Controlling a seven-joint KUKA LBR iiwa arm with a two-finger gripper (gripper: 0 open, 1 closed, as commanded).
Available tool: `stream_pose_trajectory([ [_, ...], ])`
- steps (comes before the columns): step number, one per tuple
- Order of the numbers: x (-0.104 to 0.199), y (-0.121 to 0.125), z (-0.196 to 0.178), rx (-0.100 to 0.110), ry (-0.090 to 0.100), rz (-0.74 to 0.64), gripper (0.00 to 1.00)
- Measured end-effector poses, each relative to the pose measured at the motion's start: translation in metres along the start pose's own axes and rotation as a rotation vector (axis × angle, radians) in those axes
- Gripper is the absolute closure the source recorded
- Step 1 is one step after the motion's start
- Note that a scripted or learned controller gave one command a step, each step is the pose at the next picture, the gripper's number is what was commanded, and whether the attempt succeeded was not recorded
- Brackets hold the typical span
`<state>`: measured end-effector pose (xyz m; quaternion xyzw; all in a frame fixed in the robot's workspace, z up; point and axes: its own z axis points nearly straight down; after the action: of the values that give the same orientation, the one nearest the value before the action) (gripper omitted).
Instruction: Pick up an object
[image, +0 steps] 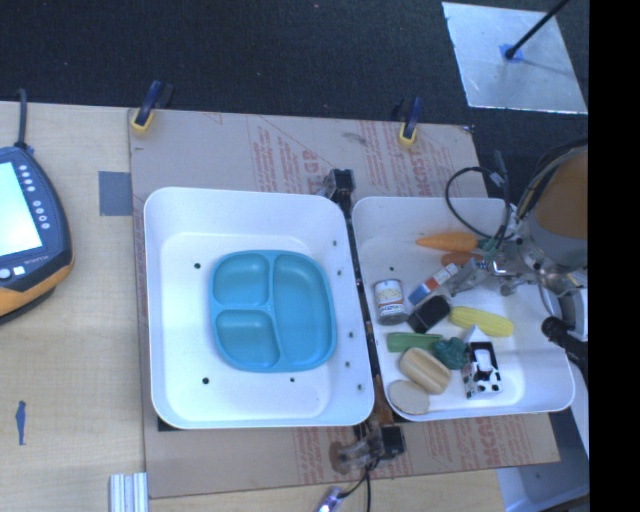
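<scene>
The cookie (408, 398) is lying at the bin's (545, 400) front; the gripper (462, 277) is hovering behind it over the marker (433, 285).

1. the scene is brightly and evenly lit from above, with a slight bluish cast.
2. the two white bins (160, 300) are close to overexposed, their walls washed out.
3. shadows are soft and short; a faint one lies under the blue divided plate (272, 310).
4. a pale sheet (515, 60) at top right glares against the dark floor.
5. the picture is low in resolution; small items in the right bin (545, 385) look soft.
6. the arm (560, 210) at the right edge is blurred.
</scene>
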<state>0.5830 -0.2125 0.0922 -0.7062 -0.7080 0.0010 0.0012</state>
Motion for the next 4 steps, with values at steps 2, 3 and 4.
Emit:
stream_pose_trajectory([
  [2, 0.057, 0.073, 0.000, 0.002, 0.001, -0.001, 0.00],
  [3, 0.075, 0.073, -0.003, 0.004, 0.001, -0.002, 0.00],
  [4, 0.088, 0.073, 0.000, 0.005, 0.000, -0.002, 0.00],
])
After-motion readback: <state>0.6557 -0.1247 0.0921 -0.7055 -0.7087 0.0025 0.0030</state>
